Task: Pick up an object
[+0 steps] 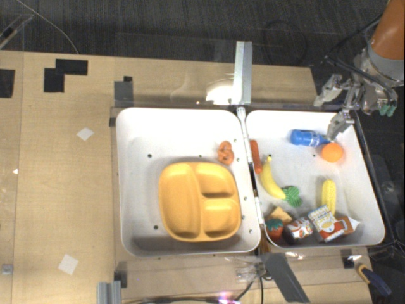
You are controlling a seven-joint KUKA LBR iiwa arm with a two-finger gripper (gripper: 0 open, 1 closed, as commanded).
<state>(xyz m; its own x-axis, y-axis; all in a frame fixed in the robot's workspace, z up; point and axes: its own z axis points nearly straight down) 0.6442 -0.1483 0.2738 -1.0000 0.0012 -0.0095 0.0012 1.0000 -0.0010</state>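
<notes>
The gripper (338, 124) is seen hanging over the far right corner of the right bin (373, 189), right by a blue bottle (305, 137) and an orange ball (332, 152). Whether the jaws are open or closed can't be told from here tbh. A banana (271, 180), corn cob (328, 195) and cartons are scattered nearer the front edge. A yellow tray (199, 200) is parked in the left bin (136, 170).

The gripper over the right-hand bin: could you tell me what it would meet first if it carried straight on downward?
Probably the blue object, lying just beneath the gripper; height is hard to judge.
</notes>
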